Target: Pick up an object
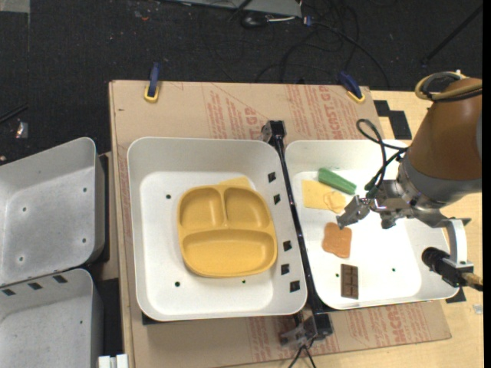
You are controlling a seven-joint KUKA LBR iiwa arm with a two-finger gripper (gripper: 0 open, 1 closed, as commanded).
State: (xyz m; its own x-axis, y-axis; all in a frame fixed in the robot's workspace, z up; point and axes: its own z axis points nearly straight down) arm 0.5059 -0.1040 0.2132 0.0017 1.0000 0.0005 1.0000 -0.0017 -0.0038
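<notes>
- Camera view, bench: two shallow white bins side by side on a brown board; left bin [146, 205], right bin [399, 282].
- Left bin holds one yellow divided tray [227, 232] — three compartments, lying flat near the bin's middle.
- Right bin holds four items, all in its left half:
  - green block [337, 180], tilted, nearest the far wall; its lower end overlaps the yellow slice.
  - yellow slice [321, 195], flat, just below the green block.
  - orange-brown piece [337, 241], flat, below the yellow slice and near it; whether they touch — cannot tell.
  - dark brown bar [350, 281], flat, close to the near wall, apart from the orange-brown piece.
- Arm enters from the right; the orange band and grey wrist sit over the right bin's right half.
- Gripper [351, 215] points left and downward, its tip just above the orange-brown piece and beside the lower right edge of the yellow slice.
- Finger state: cannot tell — the tip is small and dark against the bin. No object is seen between the fingers.
- All four items lie on the bin floor; none is lifted.
- Two blue clamps [153, 83] hold the board's far edge.
</notes>
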